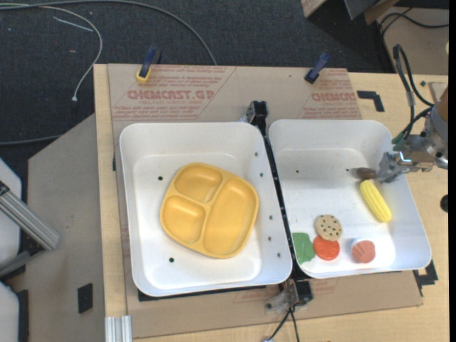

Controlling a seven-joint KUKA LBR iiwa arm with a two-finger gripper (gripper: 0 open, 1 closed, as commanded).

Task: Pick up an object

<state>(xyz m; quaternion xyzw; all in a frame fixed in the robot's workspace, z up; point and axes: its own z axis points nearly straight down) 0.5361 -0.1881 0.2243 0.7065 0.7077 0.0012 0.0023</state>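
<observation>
In the right bin (335,141) lie several toy foods. A yellow corn cob (375,200) rests near the right wall. Toward the front are a speckled cookie (328,226), a red tomato slice (327,249), a green leaf piece (303,248) and a small orange-red piece (363,251). My gripper (387,169) hangs at the bin's right rim, just above and behind the corn cob's upper end. Nothing is visibly held in it.
The left bin (142,148) holds a yellow divided plate (209,209). A black clamp (257,111) sits between the bins at the back. Cables (407,77) run along the far right beside the arm. Cardboard (178,91) lies under both bins.
</observation>
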